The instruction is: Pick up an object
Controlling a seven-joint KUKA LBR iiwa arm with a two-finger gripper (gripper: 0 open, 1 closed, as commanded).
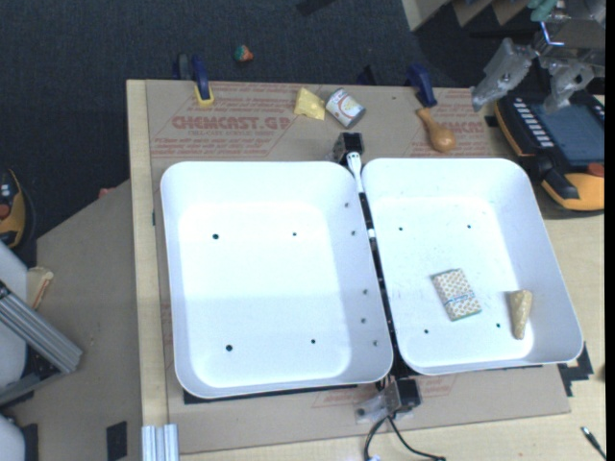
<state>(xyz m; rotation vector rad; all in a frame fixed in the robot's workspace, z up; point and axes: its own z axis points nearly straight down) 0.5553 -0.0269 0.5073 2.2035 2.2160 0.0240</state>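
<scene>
Stage of the task: judging from how things are lying, the pick is not yet begun; nothing is being carried and everything is resting where it sits.
Gripper (pixel 534 58): it is hanging at the far right corner of the view, above the clutter beyond the bench, well apart from both bins.
Grip: the metal parts are blurring into the background there, so whether it is spread or closed is not something this view is telling.
Right bin (pixel 538 192): it is holding two candidates, both near its front right corner.
Small box (pixel 455 293): a patterned packet is lying flat on the bin floor; it is looking like the easiest thing to pick. Its print is too small to read.
Cone (pixel 520 312): a tan cone is lying on its side just beside the small box, close to the bin wall.
Left bin (pixel 173 257): it is sitting side by side with the right bin, their rims touching.
What is left: reaching over the right bin, coming down, closing on one thing and lifting it.
Writing: the brown board (pixel 144 181) under the bins is showing "CHEMCAST GP" in red letters near its back edge; a second copy on the right is partly covered.
</scene>
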